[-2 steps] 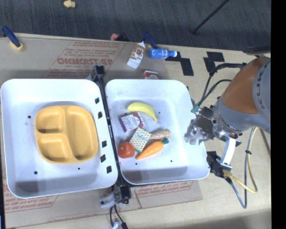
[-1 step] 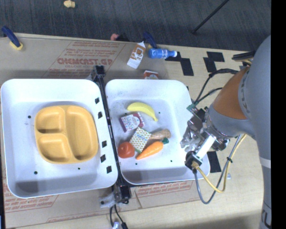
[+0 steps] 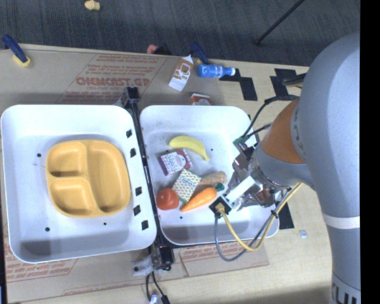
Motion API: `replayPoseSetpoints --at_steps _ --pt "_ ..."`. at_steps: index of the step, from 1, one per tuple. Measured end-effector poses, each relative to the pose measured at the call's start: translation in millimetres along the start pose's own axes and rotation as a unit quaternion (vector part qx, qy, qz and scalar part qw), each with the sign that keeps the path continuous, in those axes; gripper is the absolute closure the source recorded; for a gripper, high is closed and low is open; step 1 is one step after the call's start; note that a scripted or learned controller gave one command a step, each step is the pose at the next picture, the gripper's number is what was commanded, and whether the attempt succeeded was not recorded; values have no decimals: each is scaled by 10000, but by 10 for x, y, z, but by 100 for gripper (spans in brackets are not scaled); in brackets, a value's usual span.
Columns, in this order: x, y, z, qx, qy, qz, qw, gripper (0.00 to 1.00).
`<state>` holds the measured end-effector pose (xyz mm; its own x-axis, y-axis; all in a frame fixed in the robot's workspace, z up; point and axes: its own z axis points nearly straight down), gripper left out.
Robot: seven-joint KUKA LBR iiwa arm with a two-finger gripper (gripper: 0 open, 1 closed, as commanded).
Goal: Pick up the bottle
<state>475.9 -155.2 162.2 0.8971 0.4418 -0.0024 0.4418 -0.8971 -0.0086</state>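
A small blue bottle point(image 3: 214, 71) lies on its side on the bench, beyond the far rim of the right bin point(image 3: 196, 111) and outside both bins. My gripper point(image 3: 242, 159) hangs low over the right side of the right bin, well short of the bottle. It is just right of a tan roll-shaped piece point(image 3: 213, 180) and an orange carrot point(image 3: 199, 199). The grey wrist covers most of the gripper.
The right bin also holds a banana point(image 3: 190, 146), a red-and-white packet point(image 3: 175, 162), a patterned carton point(image 3: 187, 184) and a tomato point(image 3: 167, 199). A yellow divided plate point(image 3: 88, 176) sits in the left bin point(image 3: 19, 125). A small carton point(image 3: 181, 73) lies beside the bottle.
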Motion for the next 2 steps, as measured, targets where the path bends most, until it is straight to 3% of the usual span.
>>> replayPoseSetpoints --at_steps 1,2 --pt "-243 494 -105 -14 5 1162 9932 100" --pt "-243 497 -185 -18 9 1226 9925 100"
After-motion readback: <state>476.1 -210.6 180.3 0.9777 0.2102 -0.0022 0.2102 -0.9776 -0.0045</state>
